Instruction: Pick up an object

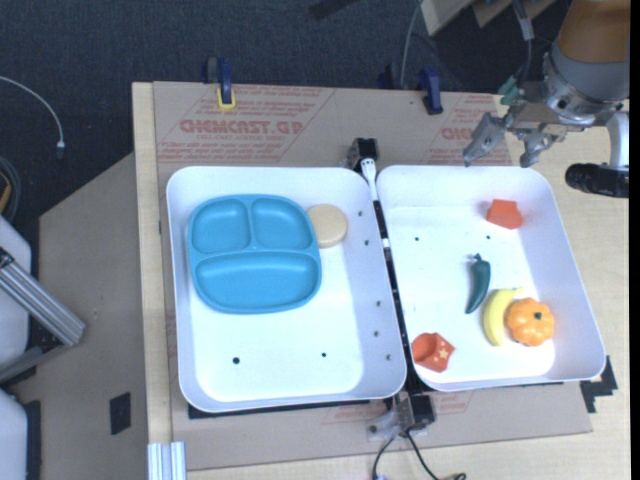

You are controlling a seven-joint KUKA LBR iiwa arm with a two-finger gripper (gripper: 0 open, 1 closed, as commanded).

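Observation:
My gripper [508,146] hangs open above the back rim of the right bin [560,268], with nothing between its fingers. An orange-red block [504,213] lies just below it in the bin's far part. Near the middle of that bin lies a dark green pepper [477,282]. A yellow banana [496,315] and an orange pumpkin [530,321] touch each other at the right. A red piece [432,350] rests at the front left corner.
The left bin [280,368] holds a blue divided plate [254,252] and a cream round disc [327,224] beside it. Clamps [225,85] hold the cardboard sheet at the back. A black bracket [366,154] sits between the bins.

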